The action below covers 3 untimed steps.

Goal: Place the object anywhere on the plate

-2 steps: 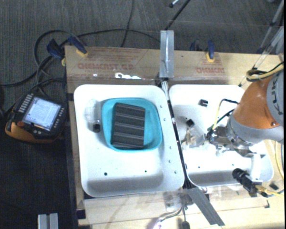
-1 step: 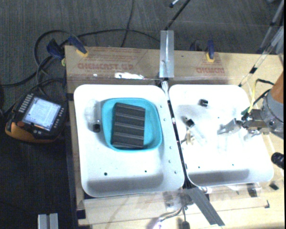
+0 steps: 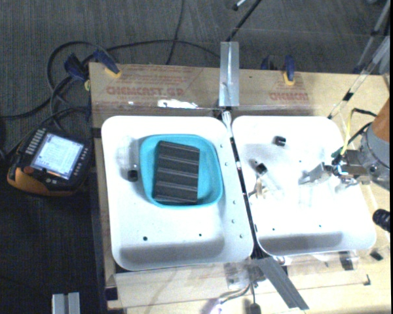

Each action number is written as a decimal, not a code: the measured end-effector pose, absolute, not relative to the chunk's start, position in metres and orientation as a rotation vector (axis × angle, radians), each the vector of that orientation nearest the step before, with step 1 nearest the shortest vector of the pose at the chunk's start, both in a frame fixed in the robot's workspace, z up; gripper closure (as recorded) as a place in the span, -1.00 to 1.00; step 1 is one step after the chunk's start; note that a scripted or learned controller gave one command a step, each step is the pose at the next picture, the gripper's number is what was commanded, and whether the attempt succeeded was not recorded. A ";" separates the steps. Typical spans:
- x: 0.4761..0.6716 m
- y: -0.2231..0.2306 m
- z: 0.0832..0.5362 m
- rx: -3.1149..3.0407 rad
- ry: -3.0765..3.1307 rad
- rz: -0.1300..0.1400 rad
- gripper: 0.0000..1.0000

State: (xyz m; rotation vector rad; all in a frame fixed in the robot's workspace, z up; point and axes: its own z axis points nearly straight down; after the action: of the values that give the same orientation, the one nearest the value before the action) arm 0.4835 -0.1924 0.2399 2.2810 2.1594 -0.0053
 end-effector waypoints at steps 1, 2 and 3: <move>0.484 -0.192 0.240 2.281 2.159 -0.005 -1.00; 0.484 -0.192 0.240 2.281 2.159 -0.005 -1.00; 0.484 -0.192 0.240 2.281 2.159 -0.005 -1.00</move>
State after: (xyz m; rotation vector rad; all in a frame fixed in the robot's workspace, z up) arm 0.4835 -0.1924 0.2399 2.2811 2.1595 -0.0053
